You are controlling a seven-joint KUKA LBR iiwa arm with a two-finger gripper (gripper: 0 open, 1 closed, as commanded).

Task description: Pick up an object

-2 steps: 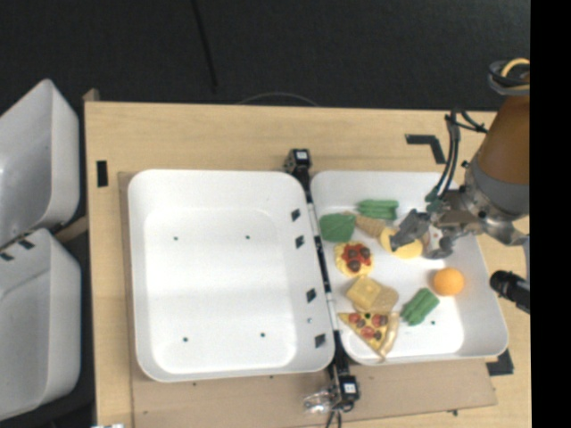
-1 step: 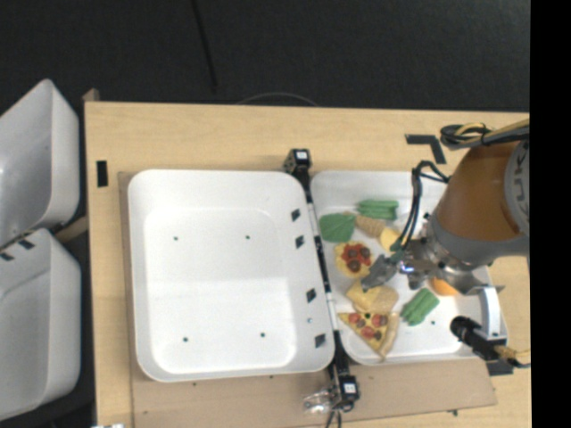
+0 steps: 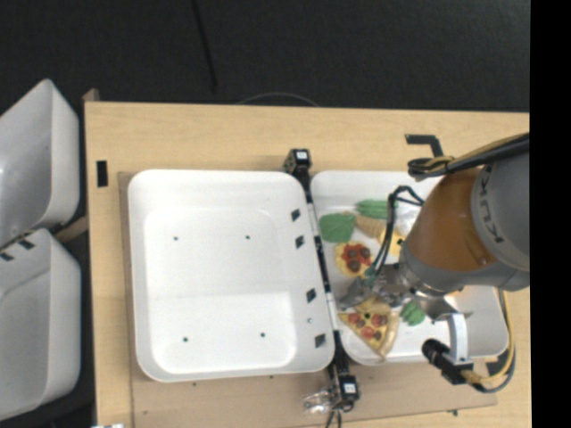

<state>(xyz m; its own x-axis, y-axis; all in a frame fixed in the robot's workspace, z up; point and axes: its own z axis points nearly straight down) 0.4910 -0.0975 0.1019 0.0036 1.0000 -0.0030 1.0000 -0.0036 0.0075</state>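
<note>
The right bin (image 3: 343,184) holds several toy food pieces. A green leaf-shaped piece (image 3: 336,227) lies near its left wall, and another green piece (image 3: 374,209) lies behind it. A round pizza-like piece with red spots (image 3: 353,257) sits mid-bin. A pizza slice (image 3: 372,325) lies at the front, and a small green piece (image 3: 413,313) lies to its right. My gripper (image 3: 373,285) reaches down between the round piece and the slice, under the orange wrist band (image 3: 443,230). The wrist hides much of it.
The left bin (image 3: 223,270) sits beside the right one, with black clips (image 3: 311,266) along the shared wall. Cables and a black connector (image 3: 446,359) trail at the front right. White casings (image 3: 31,239) stand left of the bench.
</note>
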